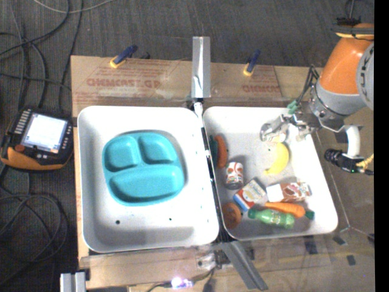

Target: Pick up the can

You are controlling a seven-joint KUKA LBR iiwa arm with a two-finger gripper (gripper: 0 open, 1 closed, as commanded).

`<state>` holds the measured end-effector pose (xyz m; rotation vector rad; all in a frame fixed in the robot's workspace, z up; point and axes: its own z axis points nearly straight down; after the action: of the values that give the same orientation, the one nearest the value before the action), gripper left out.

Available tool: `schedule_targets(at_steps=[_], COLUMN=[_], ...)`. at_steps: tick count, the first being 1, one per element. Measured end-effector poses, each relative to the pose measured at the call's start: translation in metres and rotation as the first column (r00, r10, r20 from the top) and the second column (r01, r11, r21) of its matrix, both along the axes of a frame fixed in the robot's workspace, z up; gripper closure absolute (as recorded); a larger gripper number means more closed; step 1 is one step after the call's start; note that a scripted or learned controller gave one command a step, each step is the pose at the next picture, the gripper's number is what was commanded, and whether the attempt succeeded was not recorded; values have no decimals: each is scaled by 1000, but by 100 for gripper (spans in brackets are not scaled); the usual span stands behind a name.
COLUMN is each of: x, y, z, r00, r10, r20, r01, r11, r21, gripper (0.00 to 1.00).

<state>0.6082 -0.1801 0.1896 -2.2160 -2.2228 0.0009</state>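
The can (234, 174) is small, with a red and white label and a silver top. It stands in the left middle of the right bin (255, 117), just below a brown sausage (219, 150). My gripper (276, 131) hangs over the upper right part of that bin, up and to the right of the can and well apart from it. Its silver fingers (266, 130) are spread open with nothing between them, just above the top end of a yellow banana (279, 159).
Below the can lie a red-and-white carton (251, 194), a brown round item (231, 212), a green bottle (271, 217), a carrot (285, 208) and a small packet (296, 190). The left bin (91, 224) holds a teal divided plate (144, 167).
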Motion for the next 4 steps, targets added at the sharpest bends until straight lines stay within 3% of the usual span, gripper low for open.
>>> schedule_targets(at_steps=[1, 2, 3, 4], x=[3, 36, 44, 44], y=[61, 69, 103, 103], z=[-100, 87, 152, 152], r00=[990, 973, 947, 947], r10=[-141, -230, -322, -322], r20=[11, 1, 2, 1], r01=[141, 230, 322, 322], r11=[990, 973, 947, 947], r21=[-5, -7, -6, -7], gripper=[0, 0, 0, 0])
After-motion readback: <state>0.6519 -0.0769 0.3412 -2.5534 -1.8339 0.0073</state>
